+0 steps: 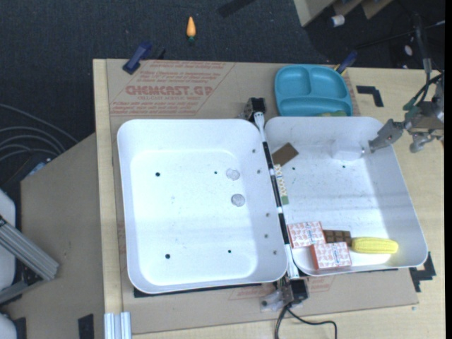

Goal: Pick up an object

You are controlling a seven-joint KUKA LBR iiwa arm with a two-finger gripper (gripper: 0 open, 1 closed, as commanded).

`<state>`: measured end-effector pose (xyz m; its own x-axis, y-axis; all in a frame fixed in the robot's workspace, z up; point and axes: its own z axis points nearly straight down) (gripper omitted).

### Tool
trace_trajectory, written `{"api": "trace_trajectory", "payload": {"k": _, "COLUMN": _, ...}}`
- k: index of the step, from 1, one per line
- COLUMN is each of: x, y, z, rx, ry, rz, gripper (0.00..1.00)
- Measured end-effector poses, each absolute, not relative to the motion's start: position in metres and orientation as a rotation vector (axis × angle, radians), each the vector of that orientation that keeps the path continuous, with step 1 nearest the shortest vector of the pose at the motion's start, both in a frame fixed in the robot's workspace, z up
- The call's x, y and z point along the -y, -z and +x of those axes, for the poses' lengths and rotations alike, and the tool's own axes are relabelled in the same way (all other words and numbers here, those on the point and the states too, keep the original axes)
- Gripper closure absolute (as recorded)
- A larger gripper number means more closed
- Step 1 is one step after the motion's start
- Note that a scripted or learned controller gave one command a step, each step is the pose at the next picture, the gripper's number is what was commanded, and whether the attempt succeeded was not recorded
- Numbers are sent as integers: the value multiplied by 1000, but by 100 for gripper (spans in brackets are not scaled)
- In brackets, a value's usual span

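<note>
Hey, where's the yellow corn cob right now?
The yellow corn cob lies in the right bin, near its front edge, just right of the brown block.

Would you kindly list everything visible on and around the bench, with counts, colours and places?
white bins: two, side by side on the bench
brown card: one, right bin, upper left
patterned boxes: two, red and white, right bin, lower left
brown block: one, between boxes and corn
corn cob: one, yellow, right bin, lower edge
divided tray: one, blue, behind right bin
orange item: one, on dark floor
hand: one, grey, over right bin's upper right edge
</note>
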<state>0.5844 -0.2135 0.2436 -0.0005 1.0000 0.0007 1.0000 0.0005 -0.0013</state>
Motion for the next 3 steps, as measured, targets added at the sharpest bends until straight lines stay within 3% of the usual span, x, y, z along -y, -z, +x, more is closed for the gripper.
{"api": "trace_trajectory", "payload": {"k": 1, "x": 161, "y": -143, "z": 546, "rx": 2222, "ry": -1, "rz": -2219, "gripper": 0}}
{"api": "trace_trajectory", "payload": {"k": 2, "x": 115, "y": -156, "z": 479, "rx": 2219, "ry": -1, "rz": -2220, "gripper": 0}}
{"api": "trace_trajectory", "payload": {"k": 3, "x": 94, "y": -87, "z": 483, "rx": 2223, "ry": 6, "rz": -2222, "gripper": 0}}
